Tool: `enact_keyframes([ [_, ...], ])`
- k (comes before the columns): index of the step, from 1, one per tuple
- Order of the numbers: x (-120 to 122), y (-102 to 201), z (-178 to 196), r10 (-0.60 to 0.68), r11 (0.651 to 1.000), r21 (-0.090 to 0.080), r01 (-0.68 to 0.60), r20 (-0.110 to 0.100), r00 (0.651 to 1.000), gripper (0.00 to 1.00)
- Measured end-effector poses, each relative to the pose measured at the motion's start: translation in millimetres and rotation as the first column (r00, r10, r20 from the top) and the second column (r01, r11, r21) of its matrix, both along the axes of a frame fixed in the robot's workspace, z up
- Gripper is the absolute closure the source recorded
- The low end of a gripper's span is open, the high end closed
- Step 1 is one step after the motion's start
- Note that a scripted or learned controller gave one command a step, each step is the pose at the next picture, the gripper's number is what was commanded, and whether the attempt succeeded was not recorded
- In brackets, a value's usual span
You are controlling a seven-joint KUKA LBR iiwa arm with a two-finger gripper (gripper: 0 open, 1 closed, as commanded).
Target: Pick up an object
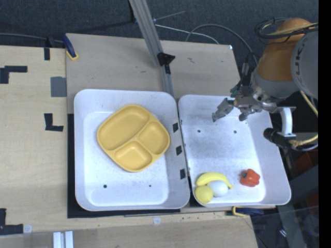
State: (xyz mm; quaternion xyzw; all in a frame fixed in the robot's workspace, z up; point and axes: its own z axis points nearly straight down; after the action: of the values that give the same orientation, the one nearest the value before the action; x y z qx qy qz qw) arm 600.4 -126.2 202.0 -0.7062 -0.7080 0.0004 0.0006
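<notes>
- The arm (289, 45) comes in from three o'clock, its orange band high at the one o'clock corner, grey wrist bent down over the right bin (227, 143).
- The gripper (230, 112) hangs over the far part of that bin, toward twelve o'clock of its floor. Its two fingers are spread apart, one pointing to about eight o'clock, the other shorter at its right, with nothing between them.
- At the near end of the right bin, around six o'clock, sits a small cluster: a yellow banana (213, 178) curved over a white egg-shaped piece (220, 189), with a yellow lemon-like ball (204, 194) touching them on the nine o'clock side.
- A red pepper-like toy (250, 177) lies just to three o'clock of that cluster, apart from it.
- All four pieces lie well away from the gripper.
- The left bin (88, 190) holds a yellow divided plate (133, 137), three compartments, lying flat and turned at an angle.
- A grey metal bar (147, 25) slants up from between the bins toward twelve o'clock.
</notes>
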Motion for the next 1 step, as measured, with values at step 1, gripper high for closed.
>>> enact_keyframes([
  [1, 0.0, 0.0, 0.0, 0.0, 1.0, 0.0, 0.0, 0.0, 1.0, 0.0],
])
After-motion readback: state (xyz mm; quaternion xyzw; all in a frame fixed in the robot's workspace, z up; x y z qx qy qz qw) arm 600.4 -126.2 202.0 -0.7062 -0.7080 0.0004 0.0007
